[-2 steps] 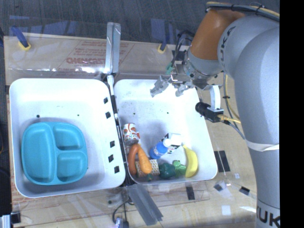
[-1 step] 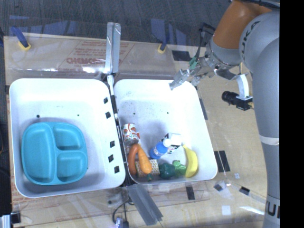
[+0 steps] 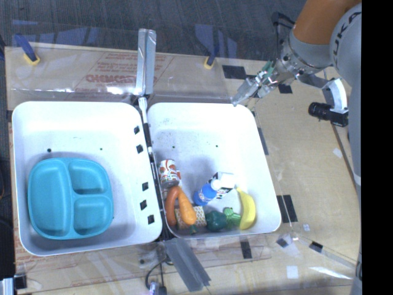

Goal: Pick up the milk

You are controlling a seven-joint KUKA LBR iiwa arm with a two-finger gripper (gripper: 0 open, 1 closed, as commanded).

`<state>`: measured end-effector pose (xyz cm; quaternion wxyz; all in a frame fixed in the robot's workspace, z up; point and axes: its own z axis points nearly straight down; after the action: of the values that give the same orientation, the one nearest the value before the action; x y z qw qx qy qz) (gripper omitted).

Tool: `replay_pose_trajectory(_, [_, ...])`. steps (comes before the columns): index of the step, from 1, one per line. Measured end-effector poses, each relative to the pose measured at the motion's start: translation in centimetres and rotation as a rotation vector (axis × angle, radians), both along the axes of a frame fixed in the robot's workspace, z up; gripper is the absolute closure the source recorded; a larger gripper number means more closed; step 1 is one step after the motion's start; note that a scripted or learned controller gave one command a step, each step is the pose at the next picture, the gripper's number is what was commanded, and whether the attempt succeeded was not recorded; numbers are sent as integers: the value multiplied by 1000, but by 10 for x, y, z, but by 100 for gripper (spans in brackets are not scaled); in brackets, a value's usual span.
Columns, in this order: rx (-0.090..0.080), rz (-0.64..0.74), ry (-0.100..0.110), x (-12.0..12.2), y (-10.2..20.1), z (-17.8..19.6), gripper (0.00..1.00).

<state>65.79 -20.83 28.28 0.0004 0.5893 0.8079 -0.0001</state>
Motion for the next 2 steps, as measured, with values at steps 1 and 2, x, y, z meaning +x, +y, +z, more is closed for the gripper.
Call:
replay_pose_trajectory(1, [0,-97,1,-28,0,-190,0])
replay_pose_trajectory(2, [0,-92,1,-27,1,-179,100])
